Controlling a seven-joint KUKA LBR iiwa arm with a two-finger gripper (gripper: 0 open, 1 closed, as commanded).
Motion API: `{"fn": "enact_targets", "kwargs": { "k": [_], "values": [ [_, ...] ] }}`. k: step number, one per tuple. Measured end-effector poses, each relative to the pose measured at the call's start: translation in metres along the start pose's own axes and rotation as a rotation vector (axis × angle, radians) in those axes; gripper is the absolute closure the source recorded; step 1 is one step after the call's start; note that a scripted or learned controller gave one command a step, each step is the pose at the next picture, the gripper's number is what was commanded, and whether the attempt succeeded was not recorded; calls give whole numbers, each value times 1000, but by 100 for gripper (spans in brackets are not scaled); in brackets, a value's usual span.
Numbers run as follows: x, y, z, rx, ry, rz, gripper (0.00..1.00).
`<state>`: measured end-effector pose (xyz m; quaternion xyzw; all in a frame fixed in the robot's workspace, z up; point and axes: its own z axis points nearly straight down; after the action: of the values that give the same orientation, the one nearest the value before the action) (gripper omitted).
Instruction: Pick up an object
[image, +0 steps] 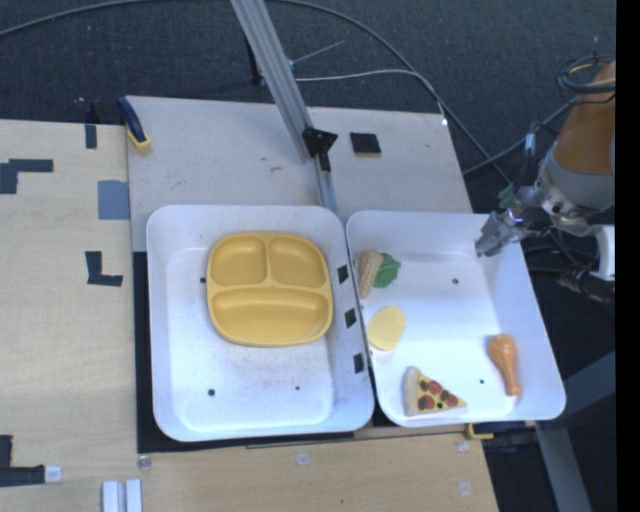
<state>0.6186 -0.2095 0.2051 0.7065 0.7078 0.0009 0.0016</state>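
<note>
Two white bins side by side on the bench, and here's the count: the left bin (170, 390) carries one thing, a yellow divided plate (269, 288) with three compartments, lying flat toward the bin's far half. The right bin (450, 330) holds four toy foods: one tan-and-green piece (376, 269) tucked against the bin's left wall near the far corner, one pale yellow disc (386, 327) just below it along that same wall, one pizza slice (429, 393) at the near edge, and one orange drumstick (505, 361) over by the right wall, all four lying apart from each other. The gripper (494, 234) sits at the far right corner of the right bin, over its rim, well apart from every one of those pieces, nothing between its tips, and whether it's spread or closed I cannot tell from up here. The orange band (584, 135) of the arm shows above it at the right edge. Around the bins: a pale bench top (220, 150), one slanted metal rail (285, 90) running down to the gap between the bins, a wooden surface (60, 300) on the left with dark tape marks, dark floor beyond, thin cables looping across it
</note>
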Motion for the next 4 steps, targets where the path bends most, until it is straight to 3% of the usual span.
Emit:
{"fn": "enact_targets", "kwargs": {
  "k": [1, 2, 4],
  "values": [
    [2, 1, -64, -2, -1, 0, 100],
    [59, -1, -67, 4, 1, -5, 100],
    [160, -14, -33, 7, 2, -3, 100]
  ]
}}
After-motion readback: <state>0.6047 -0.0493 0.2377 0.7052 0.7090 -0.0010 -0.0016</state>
